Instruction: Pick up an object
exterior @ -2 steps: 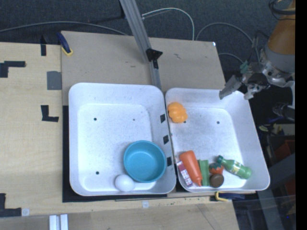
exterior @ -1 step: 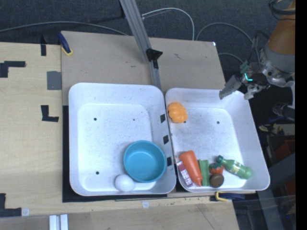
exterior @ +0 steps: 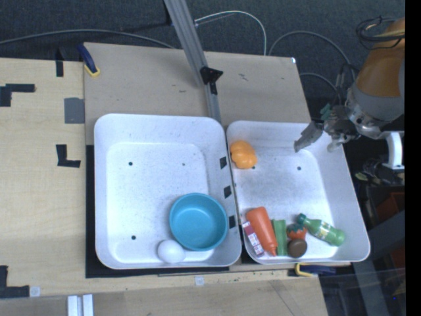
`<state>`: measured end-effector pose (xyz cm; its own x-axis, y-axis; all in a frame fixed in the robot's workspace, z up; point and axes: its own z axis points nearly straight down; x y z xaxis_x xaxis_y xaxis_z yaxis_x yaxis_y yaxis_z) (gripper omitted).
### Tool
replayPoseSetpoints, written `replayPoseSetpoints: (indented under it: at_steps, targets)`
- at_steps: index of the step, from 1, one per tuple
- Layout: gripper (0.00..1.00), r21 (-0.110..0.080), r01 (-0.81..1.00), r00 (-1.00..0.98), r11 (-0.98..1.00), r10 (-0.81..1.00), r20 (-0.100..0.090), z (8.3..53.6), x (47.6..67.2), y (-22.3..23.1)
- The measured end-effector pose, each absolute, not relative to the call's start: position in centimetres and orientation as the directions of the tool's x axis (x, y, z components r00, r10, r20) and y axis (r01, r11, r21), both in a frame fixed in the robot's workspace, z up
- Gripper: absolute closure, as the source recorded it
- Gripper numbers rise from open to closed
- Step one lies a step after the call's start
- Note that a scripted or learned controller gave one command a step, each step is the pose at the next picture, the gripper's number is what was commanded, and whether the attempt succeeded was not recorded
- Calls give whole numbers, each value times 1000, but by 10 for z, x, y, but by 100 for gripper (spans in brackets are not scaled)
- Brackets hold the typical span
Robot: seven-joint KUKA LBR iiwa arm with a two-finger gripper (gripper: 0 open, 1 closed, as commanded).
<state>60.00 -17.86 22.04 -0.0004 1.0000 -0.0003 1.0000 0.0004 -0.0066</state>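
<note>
My gripper (exterior: 320, 141) hangs over the far right corner of the right bin (exterior: 342, 183), its two fingers spread apart and nothing between them. An orange fruit (exterior: 243, 155) lies at the right bin's far left, well to the left of the gripper. Along that bin's near edge lie a carrot (exterior: 262, 228), a red packet (exterior: 253, 239), a green bottle (exterior: 321, 230), a small green piece (exterior: 280, 236) and a brown round thing (exterior: 297, 247). In the left bin (exterior: 118, 176) sit a blue bowl (exterior: 197, 220) and a white ball (exterior: 170, 250).
A grey metal pole (exterior: 189, 35) slants down to the bins' far edge between them. Cables (exterior: 263, 31) loop on the dark floor behind the bench. The arm's orange band (exterior: 385, 71) is at the right edge.
</note>
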Motion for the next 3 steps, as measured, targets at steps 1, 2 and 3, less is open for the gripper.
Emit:
replayPoseSetpoints:
  at_steps: [1, 2, 3]
  targets:
    - [0, -8, 1000, -2, 2, 1000, 1, 160, 600, -169]
    - [0, -8, 1000, -1, 1, 1000, 1, 98, 593, -173]
    - [100, -3, 1000, -3, 3, 1000, 0, 112, 595, -172]
